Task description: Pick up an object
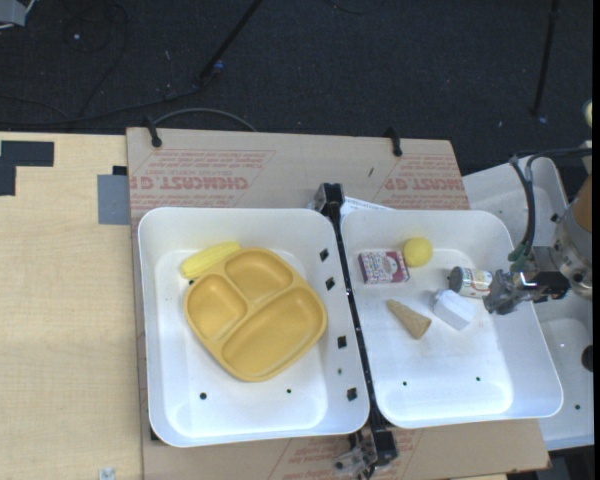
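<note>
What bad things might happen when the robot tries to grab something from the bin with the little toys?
1. The tool sits by the bin's right rim, so it might bump the wall.
2. The small bottle and white block lie very close together near the tool; it might shove one while reaching for the other.
3. The yellow ball may roll away if nudged.

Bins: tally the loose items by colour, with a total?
Yellow: 3, the divided tray, the banana-shaped piece and the ball
Pink and white: 1, the small carton
Tan: 1, the wedge
White: 1, the block
Mixed colours: 1, the small bottle
Total: 7
</note>
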Motion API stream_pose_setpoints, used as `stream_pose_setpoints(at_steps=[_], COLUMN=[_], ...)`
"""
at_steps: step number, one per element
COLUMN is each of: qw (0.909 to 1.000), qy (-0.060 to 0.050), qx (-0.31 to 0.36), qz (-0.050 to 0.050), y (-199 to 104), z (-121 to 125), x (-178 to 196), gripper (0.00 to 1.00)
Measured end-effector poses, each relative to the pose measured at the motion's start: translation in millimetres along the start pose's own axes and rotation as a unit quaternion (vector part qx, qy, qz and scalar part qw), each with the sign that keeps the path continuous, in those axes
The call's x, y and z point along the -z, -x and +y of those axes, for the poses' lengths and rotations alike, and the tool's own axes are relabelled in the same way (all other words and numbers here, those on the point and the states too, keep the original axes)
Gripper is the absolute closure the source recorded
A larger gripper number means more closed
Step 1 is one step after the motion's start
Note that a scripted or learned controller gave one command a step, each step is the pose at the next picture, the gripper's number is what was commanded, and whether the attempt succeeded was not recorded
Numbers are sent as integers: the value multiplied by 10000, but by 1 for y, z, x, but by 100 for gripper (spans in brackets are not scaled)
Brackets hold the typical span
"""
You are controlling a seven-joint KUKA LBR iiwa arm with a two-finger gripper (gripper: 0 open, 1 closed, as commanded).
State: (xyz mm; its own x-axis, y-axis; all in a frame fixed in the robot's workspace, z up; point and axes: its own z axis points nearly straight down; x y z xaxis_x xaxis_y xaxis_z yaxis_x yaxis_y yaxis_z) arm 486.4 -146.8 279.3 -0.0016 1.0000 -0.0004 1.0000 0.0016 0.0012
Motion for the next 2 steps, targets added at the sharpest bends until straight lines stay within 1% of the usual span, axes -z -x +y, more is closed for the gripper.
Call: stream_pose_setpoints(at_steps=[1,2], qw=[10000,10000], qy=[-12,-16], qx=[20,11], qz=[11,6], y=[-50,-92], z=[20,33], x=[3,0], gripper=[100,100])
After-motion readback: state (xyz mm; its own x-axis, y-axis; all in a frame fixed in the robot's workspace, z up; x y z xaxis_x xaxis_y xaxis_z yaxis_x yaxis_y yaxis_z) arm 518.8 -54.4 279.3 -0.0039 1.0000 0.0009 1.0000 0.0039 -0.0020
